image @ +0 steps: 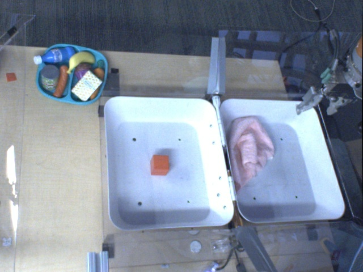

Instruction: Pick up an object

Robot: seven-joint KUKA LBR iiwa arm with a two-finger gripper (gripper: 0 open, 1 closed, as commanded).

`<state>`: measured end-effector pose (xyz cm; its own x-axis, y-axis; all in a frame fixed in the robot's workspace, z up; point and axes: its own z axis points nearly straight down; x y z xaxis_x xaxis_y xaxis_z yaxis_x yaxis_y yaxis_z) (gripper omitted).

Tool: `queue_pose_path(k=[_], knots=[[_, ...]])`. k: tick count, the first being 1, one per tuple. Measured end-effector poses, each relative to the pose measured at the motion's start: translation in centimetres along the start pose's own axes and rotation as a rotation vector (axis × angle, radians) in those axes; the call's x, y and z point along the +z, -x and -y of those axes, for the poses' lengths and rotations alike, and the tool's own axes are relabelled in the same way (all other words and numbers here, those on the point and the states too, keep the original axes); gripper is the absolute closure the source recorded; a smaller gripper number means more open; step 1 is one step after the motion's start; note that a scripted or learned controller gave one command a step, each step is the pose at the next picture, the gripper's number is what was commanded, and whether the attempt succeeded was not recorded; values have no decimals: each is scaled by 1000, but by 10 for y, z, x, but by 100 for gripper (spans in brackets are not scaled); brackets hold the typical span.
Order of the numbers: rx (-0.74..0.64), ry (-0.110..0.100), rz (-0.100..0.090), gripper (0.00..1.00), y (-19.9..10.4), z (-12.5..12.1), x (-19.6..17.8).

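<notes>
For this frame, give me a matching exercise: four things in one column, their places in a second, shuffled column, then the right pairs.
Things:
1. orange block
2. pink cloth
3. blue tray of toy food
4. end effector

Places:
A. on the wooden bench, beyond the bins at the far left
B. in the left bin, near its middle
C. over the far right corner of the right bin
D. in the right bin, against its left side

Pairs: 1-B, 2-D, 3-A, 4-C
</notes>
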<state>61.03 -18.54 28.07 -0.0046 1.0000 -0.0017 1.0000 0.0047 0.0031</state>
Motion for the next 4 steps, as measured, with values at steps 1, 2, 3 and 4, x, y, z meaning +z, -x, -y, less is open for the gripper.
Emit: queue_pose_path(k=[1, 2, 3, 4], knots=[[-58, -1, -2, 0, -66, 16, 113], [-140, 7, -1, 0, -89, 8, 185], [-445, 8, 1, 0, -122, -37, 95], [-472, 12, 2, 0, -82, -35, 182]])
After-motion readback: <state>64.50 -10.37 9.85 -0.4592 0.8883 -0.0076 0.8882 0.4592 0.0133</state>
